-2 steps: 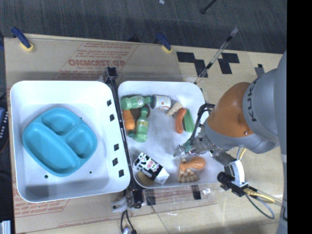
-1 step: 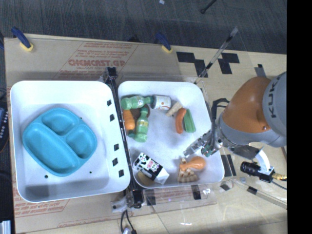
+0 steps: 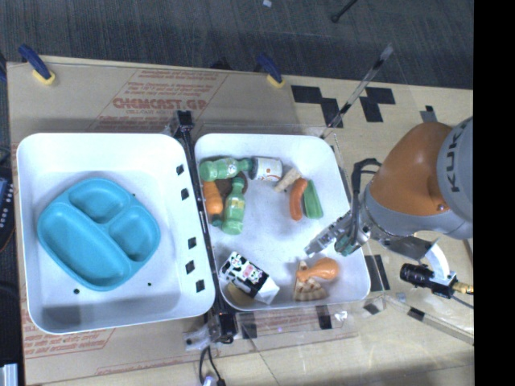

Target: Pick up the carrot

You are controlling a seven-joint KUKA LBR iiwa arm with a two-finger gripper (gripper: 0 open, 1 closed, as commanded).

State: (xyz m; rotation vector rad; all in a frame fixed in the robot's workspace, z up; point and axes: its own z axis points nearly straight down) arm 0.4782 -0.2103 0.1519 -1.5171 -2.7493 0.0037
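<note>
far left: shallow white left bin (image 3: 32, 215), holding a turquoise plastic divided plate with three compartments (image 3: 96, 232), tilted toward the bin's near-left corner. black clips along the seam between bins (image 3: 191, 215).

next: shallow white right bin (image 3: 338, 163). against its left wall, a small orange plastic carrot (image 3: 213, 199), lying lengthwise along the wall, touching a green plastic bottle with a pale label (image 3: 234, 206) just to its right. above these, a second green bottle lying crosswise (image 3: 225, 169), then a white-and-brown small container (image 3: 269, 169) and a tan stick-like piece (image 3: 286, 182). near centre-right of bin, an orange sausage-shaped toy (image 3: 298, 199) pressed against a dark green oblong toy (image 3: 312, 202). near front edge: a black-and-white patterned carton (image 3: 245, 273) tipped over a tan round dish (image 3: 241, 296); to its right an orange-tan toy roast chicken (image 3: 315, 276).

right: two-finger gripper (image 3: 322, 244) low over the bin's right side, just above the chicken, well apart from the carrot. grey fingers (image 3: 328, 238) seen at a slant; spread or pinched, cannot tell. nothing visible between them. grey arm with orange band (image 3: 414, 171) behind, reaching in from the right.
</note>
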